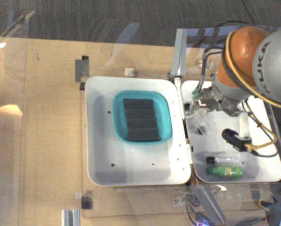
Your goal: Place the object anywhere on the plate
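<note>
A teal plate [165, 113] lies in the left bin [100, 164], and a dark ridged rectangular block [141, 120] rests flat on its middle. In the right bin [268, 173] a green bottle [225, 172] lies on its side near the front wall. A small clear item with a black cap [210, 160] sits just behind it. My gripper [197, 119] hangs below the grey and orange wrist, over the right bin's left part close to the wall between the bins. It is behind the bottle and apart from it. I see nothing held in it.
The two bins touch along a shared wall [185, 135]. A metal post [179, 51] stands behind that wall. Small brackets [82, 67] sit on the bench around the left bin. The wooden bench stretches off to the left.
</note>
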You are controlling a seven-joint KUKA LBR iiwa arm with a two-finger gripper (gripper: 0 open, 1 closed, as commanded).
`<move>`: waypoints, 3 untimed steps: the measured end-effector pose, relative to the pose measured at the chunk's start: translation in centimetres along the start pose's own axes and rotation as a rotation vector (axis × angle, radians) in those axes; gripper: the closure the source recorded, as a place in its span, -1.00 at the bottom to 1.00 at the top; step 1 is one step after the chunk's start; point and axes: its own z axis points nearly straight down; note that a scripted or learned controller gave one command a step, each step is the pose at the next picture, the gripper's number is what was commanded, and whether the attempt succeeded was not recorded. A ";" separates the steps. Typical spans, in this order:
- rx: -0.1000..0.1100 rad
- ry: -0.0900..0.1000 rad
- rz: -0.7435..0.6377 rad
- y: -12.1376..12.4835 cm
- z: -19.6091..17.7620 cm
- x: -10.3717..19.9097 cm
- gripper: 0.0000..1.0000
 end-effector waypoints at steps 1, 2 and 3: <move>0.000 0.000 0.001 0.0 0.0 0.0 -1.00; -0.001 0.000 0.015 2.0 -4.5 1.6 -1.00; 0.000 0.000 0.015 2.0 -4.5 1.5 -1.00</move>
